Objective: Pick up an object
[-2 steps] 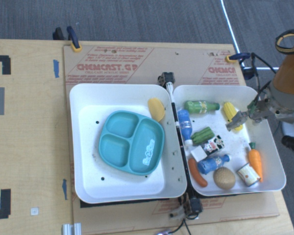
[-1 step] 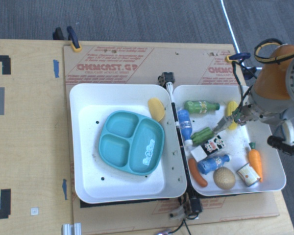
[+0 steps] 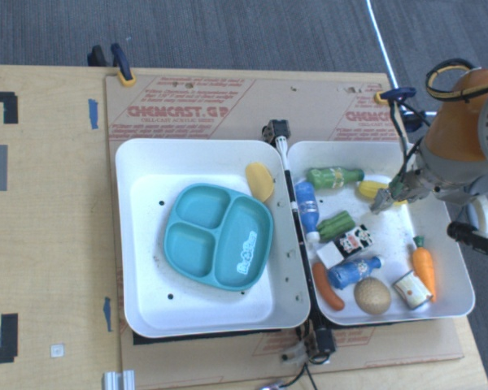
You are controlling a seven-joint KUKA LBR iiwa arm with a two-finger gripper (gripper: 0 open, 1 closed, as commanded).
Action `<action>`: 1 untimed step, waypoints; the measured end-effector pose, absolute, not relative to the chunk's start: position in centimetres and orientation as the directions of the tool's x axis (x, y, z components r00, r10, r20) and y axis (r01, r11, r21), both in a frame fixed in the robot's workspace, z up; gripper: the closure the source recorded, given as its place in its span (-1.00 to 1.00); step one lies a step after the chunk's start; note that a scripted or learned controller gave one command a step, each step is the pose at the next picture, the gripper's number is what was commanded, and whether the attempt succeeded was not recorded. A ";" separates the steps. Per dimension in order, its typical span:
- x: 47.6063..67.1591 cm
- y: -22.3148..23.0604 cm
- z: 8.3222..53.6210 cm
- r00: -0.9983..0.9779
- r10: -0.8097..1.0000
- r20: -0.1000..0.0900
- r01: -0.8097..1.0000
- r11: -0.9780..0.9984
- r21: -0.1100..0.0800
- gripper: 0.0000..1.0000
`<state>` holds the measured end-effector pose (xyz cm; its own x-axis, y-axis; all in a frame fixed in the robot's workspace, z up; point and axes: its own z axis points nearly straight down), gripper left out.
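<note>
The right bin (image 3: 458,254) holds several small toys. Among them are a green bottle (image 3: 333,177), a yellow piece (image 3: 370,189), a blue bottle (image 3: 307,205), a green pickle (image 3: 336,223) and a black-and-white block (image 3: 355,240). Nearer the front lie another blue bottle (image 3: 355,270), a red sausage (image 3: 327,287), a tan egg-shaped piece (image 3: 372,296), a carrot (image 3: 424,268) and a small white carton (image 3: 411,291). My gripper (image 3: 394,193) hangs low at the bin's back right, just right of the yellow piece and close against it. Nothing visibly sits in it.
The left bin (image 3: 134,226) carries a blue divided plate (image 3: 218,236) and a yellow fruit (image 3: 260,181) by its back right corner. The grey and orange arm (image 3: 464,136) comes in over the right bin's far right edge. A cable (image 3: 378,31) runs overhead.
</note>
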<state>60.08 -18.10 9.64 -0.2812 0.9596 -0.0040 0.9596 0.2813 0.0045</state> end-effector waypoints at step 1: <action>58.1 -17.8 14.7 -0.061 0.998 -0.001 0.998 0.061 0.002 1.00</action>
<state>58.09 -17.84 14.68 -0.0607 0.9982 -0.0014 0.9982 0.0607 0.0024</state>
